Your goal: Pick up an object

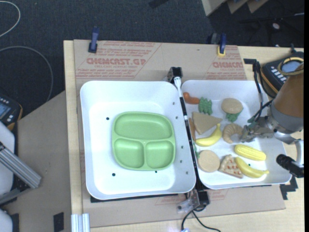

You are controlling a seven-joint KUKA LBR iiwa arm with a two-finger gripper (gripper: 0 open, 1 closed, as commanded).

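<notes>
The right bin [270, 178] holds several toy foods. Among them are a tan croissant [231, 132], a yellow banana [210, 138], a sandwich wedge [204, 122], a bun [232, 105] and a green broccoli piece [206, 105]. There is also an orange carrot [191, 99], a corn cob [250, 152], a second banana [252, 168], a pizza slice [231, 166] and a round cookie [209, 161]. My gripper [251, 131] hangs low in the right bin, just right of the croissant and above the corn cob. Whether it touches either is unclear.
The left bin [96, 100] holds a green divided plate [143, 140]. The arm's orange band [292, 98] and grey wrist cover the right bin's right side. A cable [258, 93] runs over the bin's far right corner. Clamps sit at the bench's back edge.
</notes>
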